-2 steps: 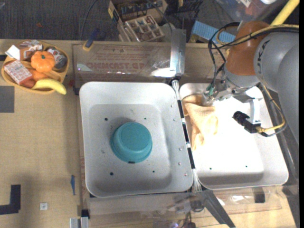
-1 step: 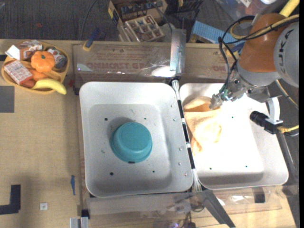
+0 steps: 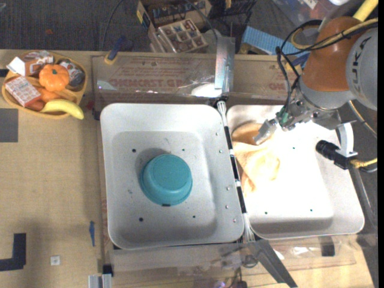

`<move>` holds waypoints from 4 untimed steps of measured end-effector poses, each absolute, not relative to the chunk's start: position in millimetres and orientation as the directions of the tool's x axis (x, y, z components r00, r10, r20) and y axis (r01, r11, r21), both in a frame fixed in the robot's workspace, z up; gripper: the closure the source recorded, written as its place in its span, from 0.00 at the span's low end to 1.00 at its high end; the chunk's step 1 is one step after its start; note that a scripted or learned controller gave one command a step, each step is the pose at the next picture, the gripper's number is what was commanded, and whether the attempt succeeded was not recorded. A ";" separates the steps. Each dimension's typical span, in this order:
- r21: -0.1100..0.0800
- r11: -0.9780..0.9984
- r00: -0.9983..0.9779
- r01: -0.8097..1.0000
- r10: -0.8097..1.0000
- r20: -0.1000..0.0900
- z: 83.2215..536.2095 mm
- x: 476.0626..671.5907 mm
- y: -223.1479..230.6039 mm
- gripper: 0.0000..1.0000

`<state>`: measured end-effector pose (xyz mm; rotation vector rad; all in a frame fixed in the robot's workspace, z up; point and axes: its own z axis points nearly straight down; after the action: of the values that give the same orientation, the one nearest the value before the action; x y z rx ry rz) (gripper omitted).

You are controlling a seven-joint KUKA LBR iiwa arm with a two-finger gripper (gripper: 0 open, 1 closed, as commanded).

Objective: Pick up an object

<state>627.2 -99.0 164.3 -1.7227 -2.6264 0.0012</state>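
Wooden desk (image 3: 48, 179) under slanted overhead view, two white bins side by side; left bin (image 3: 114, 161) holds teal bowl (image 3: 167, 179), upside down, near centre; right bin (image 3: 312, 209) holds pale yellow cloth (image 3: 259, 164) by left wall; jaws (image 3: 263, 134) hover over cloth's far edge, nothing visibly between; whether apart or together, cannot tell; step judged approach, pre-grasp; next: descend onto cloth, close, lift; fruit basket (image 3: 42, 86) far left.
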 end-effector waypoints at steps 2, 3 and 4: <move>0.013 0.342 -0.342 0.940 0.940 -0.008 92.1 614.9 -101.7 0.00; 0.016 0.340 -0.340 0.940 0.940 -0.005 101.7 615.4 -100.7 1.00; 0.016 0.340 -0.340 0.940 0.941 -0.005 101.7 615.3 -101.2 0.00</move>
<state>615.3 -101.2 101.7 -1.8129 -2.5822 -0.0162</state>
